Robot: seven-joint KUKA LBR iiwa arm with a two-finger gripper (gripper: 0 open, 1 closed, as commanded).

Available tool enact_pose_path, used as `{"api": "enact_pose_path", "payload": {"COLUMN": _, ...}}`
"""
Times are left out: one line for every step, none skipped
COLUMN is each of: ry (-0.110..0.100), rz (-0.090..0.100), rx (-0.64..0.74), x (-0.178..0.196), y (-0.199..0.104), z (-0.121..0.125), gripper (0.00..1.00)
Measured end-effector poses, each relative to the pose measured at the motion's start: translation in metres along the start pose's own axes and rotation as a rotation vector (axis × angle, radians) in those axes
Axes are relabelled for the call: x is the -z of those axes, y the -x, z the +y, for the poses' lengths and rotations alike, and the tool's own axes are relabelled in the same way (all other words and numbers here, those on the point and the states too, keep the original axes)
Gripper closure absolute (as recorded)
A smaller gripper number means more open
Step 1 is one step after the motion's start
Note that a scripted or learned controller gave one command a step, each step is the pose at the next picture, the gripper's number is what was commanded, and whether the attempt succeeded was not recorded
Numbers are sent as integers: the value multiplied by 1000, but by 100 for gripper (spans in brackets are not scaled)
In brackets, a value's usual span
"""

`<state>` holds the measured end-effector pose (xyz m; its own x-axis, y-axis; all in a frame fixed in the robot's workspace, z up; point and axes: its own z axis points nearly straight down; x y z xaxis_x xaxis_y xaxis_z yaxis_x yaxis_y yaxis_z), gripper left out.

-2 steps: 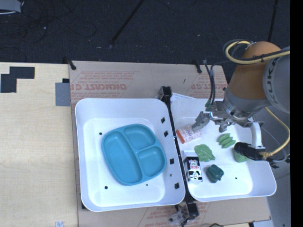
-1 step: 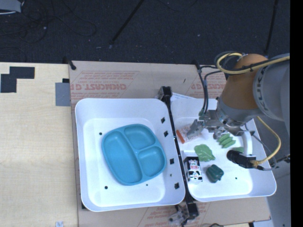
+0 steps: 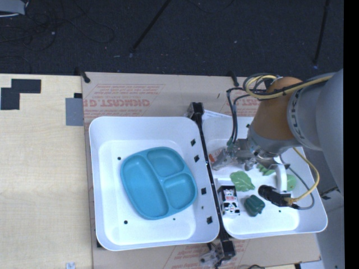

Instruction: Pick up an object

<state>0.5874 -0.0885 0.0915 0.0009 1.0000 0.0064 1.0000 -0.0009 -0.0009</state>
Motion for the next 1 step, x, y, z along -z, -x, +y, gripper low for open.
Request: {"api": "enact_pose_path", "payload": {"ry": 8, "rz": 0, "rx": -5, "x": 15, "y": 2, "z": 2, "gripper": 100}}
